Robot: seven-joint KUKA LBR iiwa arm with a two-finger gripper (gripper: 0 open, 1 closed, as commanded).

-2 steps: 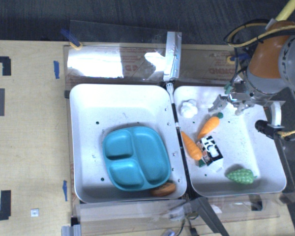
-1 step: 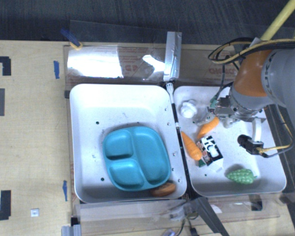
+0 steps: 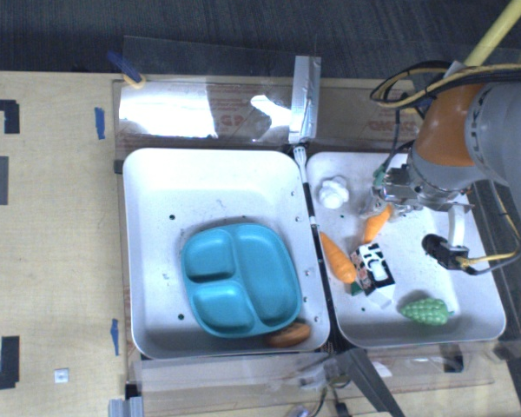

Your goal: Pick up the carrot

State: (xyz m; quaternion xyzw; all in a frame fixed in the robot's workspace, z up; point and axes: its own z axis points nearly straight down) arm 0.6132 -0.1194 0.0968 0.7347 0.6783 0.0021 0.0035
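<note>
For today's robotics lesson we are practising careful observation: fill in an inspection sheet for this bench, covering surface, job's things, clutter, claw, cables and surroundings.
Surface: two white bins side by side, left bin and right bin, on a wooden bench.
Job's things: one carrot lies by the right bin's left wall; a second orange piece sits just under the claw.
Clutter: blue divided tray, brown item at its lower edge, white object, green object, black-and-white item.
Claw: claw low over the right bin; finger state unclear.
Cables: yellow cables looped near the arm.
Surroundings: dark floor.
</note>
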